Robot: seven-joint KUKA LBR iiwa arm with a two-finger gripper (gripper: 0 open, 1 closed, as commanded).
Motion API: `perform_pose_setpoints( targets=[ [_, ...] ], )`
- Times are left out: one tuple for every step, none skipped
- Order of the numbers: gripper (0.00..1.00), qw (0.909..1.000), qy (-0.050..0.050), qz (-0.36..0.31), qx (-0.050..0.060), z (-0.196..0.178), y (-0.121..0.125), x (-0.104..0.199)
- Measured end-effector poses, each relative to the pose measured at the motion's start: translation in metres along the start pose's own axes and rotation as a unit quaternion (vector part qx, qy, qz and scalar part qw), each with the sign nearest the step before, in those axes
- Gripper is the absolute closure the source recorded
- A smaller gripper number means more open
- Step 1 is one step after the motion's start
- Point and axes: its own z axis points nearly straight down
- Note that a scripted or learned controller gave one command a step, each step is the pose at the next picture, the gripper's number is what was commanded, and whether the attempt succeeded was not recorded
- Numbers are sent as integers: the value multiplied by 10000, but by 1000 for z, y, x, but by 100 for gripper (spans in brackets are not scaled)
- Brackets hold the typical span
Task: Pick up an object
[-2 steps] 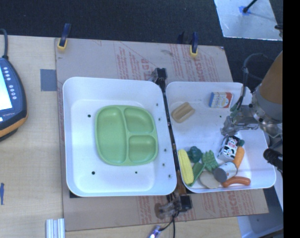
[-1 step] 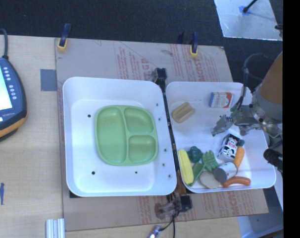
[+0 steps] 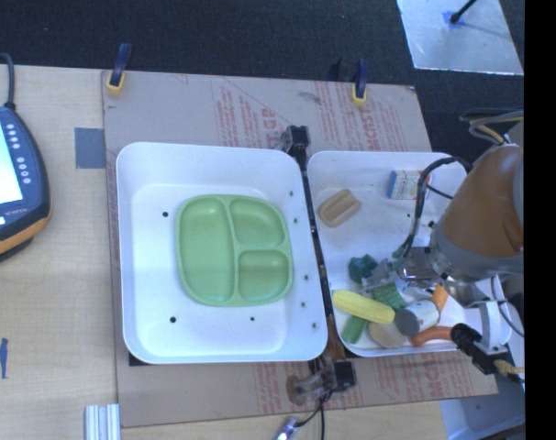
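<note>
My gripper (image 3: 388,280) is down in the right bin (image 3: 370,168), among a cluster of small objects near its front. Under and beside it lie a dark green toy (image 3: 361,267), a yellow corn cob (image 3: 362,307), a green piece (image 3: 351,329), a grey round object (image 3: 407,321) and an orange carrot-like piece (image 3: 431,335). A tan bread-shaped block (image 3: 339,206) rests apart at the back left of the bin. A small blue-and-white box (image 3: 403,184) sits at the back. The arm hides the bin's right side.
The left bin (image 3: 140,246) holds a green divided plate (image 3: 233,248). A tablet-like pendant (image 3: 7,177) lies at the bench's left edge. Clamps (image 3: 359,79) stand along the back of the cardboard, and a black clip (image 3: 296,138) sits between the bins.
</note>
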Motion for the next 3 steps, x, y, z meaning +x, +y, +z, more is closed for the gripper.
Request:
perform_pose_setpoints(
  targets=[
    [0, 10000, 32, -12, 76, 22, 37, 27],
    [0, 10000, 37, 2, 74, 23, 75, 11],
    [100, 10000, 42, -7, 85, 13, 75, 11]
  ],
)
